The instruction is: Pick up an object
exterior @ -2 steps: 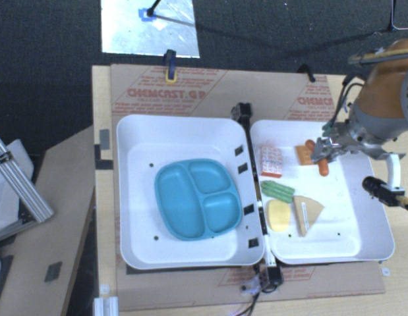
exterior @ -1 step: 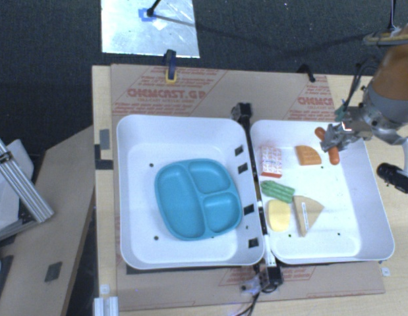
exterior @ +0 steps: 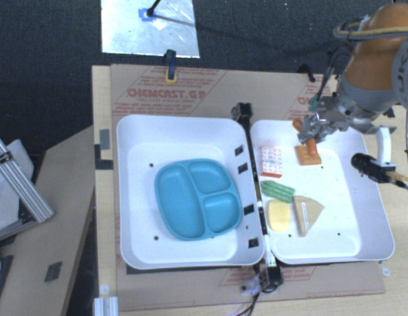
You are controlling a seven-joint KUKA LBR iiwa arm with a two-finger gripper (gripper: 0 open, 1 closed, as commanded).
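The gripper [exterior: 311, 135] hangs over the far part of the right bin [exterior: 372, 239], directly above an orange block [exterior: 308, 154] lying on the bin floor; whether its grasp is released or clenched cannot be told. Nearer lie a red-patterned packet [exterior: 271, 161], a green piece [exterior: 277, 189], a yellow piece [exterior: 279, 215] and a tan wedge [exterior: 307, 212]. A blue divided tray [exterior: 197, 197] fills the left bin [exterior: 134, 133].
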